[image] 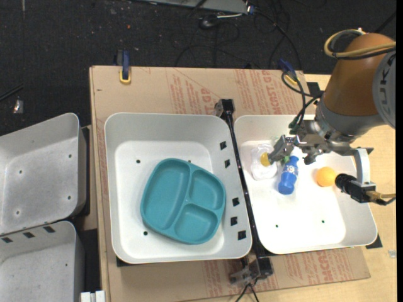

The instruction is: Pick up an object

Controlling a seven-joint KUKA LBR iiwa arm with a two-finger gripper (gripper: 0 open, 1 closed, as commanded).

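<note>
In the right bin (315, 231) a small blue bottle (287, 177) lies near the middle. An orange ball (325, 177) rests just to its right. A clear plastic item with a yellow part (261, 158) sits to the bottle's left, near the bin's left wall. My gripper (286, 150) hangs low over the bin, right above the top end of the blue bottle and beside the clear item. The grey arm with its orange band (359, 74) comes in from the upper right and hides part of the bin's far side.
The left bin (126, 137) holds a teal divided plate (182, 200). A black rail (236, 168) separates the two bins. White trays (38, 162) lie off the bench at the left. Cables trail near the arm.
</note>
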